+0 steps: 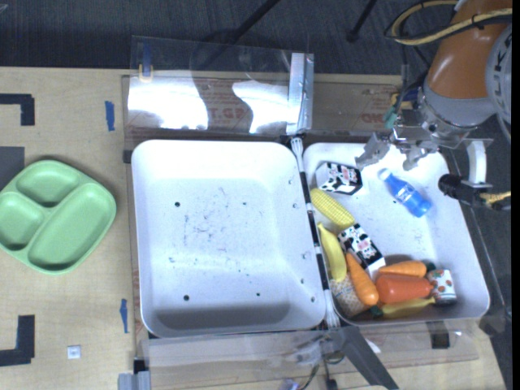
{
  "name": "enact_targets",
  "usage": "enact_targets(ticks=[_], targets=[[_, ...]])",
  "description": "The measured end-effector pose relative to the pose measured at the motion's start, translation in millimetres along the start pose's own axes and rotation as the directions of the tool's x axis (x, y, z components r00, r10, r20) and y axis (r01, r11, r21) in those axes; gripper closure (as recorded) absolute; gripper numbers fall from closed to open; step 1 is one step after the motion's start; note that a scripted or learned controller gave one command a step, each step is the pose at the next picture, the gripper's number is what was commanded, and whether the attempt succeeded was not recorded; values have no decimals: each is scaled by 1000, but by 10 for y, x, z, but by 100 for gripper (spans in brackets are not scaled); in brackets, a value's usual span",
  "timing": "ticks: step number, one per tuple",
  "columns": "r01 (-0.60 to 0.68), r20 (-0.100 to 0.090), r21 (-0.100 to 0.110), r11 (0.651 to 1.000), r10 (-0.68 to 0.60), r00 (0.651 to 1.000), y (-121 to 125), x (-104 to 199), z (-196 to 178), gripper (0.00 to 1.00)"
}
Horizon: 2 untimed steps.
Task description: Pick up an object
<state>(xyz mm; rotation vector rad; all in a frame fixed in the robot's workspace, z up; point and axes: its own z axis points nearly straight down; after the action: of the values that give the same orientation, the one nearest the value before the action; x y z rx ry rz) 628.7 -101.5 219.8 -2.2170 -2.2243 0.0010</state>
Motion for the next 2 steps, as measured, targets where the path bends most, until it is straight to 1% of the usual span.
enact_targets(ticks=[1,2], targets=[[156,0,-1,988,-156,988,-274,-708,-48,0],[20,0,0,1000,-20,1000,-148,-1101,613,0]])
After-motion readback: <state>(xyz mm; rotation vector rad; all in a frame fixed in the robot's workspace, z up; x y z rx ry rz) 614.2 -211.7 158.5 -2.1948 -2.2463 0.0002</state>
